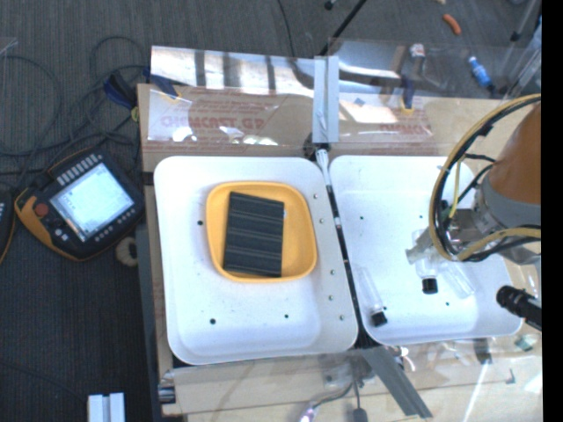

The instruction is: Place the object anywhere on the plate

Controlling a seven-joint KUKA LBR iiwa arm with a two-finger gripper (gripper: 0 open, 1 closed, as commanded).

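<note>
A yellow square plate sits in the left bin. On the plate lies a dark ribbed rectangular object, flat and roughly centred. My gripper hangs low over the right bin, far to the right of the plate and apart from the object. Cables and the orange-banded wrist cover most of it.
A small clear-and-black piece lies near the front left corner of the right bin. A teach pendant sits on the floor to the left. Cardboard and foil stand behind the bins.
</note>
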